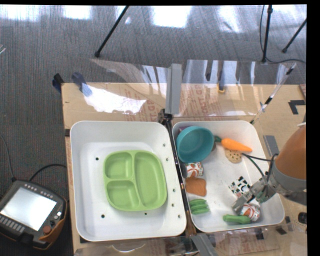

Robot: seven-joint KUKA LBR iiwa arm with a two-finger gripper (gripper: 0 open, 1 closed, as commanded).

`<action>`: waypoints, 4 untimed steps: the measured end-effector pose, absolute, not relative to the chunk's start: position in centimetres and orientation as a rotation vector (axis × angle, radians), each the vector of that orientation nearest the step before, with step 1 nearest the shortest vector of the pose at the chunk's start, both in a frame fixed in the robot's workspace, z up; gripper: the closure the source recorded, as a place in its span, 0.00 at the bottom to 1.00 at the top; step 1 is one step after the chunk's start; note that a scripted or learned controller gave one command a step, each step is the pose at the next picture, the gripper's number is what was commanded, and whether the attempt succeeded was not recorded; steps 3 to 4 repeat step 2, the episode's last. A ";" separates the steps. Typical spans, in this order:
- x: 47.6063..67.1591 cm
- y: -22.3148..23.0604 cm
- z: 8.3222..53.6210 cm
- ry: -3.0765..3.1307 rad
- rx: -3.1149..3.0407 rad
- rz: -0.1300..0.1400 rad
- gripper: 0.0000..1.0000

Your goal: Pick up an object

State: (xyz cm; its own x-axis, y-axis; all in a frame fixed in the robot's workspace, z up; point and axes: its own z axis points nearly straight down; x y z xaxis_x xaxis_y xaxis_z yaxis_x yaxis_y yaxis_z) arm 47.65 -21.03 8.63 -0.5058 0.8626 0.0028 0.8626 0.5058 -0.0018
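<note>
Arm low over the right bin's near corner

The hand point(248, 204) sits down on a small can point(251, 212) beside a green pea pod point(235, 219) in the right bin point(267, 150); I cannot tell its grip. The green divided plate point(135, 180) lies in the left bin point(85, 150).

Grey carpet floor point(30, 100); tripod legs point(111, 31); window glare point(170, 15) on carpet.

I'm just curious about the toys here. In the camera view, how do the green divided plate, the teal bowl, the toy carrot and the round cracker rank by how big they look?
Largest to smallest:
1. green divided plate
2. teal bowl
3. toy carrot
4. round cracker

All gaps look clear; none are close.
</note>
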 end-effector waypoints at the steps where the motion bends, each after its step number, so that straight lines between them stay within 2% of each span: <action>1: 47.7 -20.9 8.6 -2.747 -1.515 0.000 0.00; 2: 49.6 -20.2 8.6 -2.708 -1.584 -0.001 0.00; 4: 49.6 -20.2 8.6 -2.708 -1.584 -0.001 0.00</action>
